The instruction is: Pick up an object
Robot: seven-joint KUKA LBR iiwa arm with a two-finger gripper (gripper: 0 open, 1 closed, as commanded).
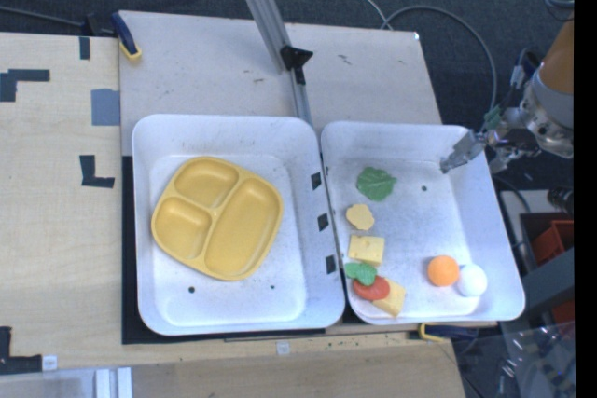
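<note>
Still at the approach step, by the look of it: nothing lifted, nothing between the fingers. Tool poised at the far right rim of the right bin, one grey finger slanting down and inward over the bin's upper right corner, the rest of the wrist hanging outside the wall. Impossible to tell whether apart or together; too small and too blurred against the cables behind.

Candidates all in the right bin. Green leafy piece nearest the tool, alone on bare floor toward the far side. Below it a small yellow round piece, then a yellow block, both close to the left wall. At the near left corner a crowded cluster: a red piece with a green top touching a yellow wedge. At the near right corner an orange ball touching a white ball, the white one up against the wall.

Left bin holding a yellow divided tray, well apart from the tool and likely irrelevant.

Next move, as a judgement: carry inward over the bin, settle on one target, line up above it, descend with fingers spread either side. Green leafy piece probably the easiest pick, being near and free all round, though flat and low. Balls liable to roll and hemmed by the wall. Cluster at the corner risky, with neighbours touching.
</note>
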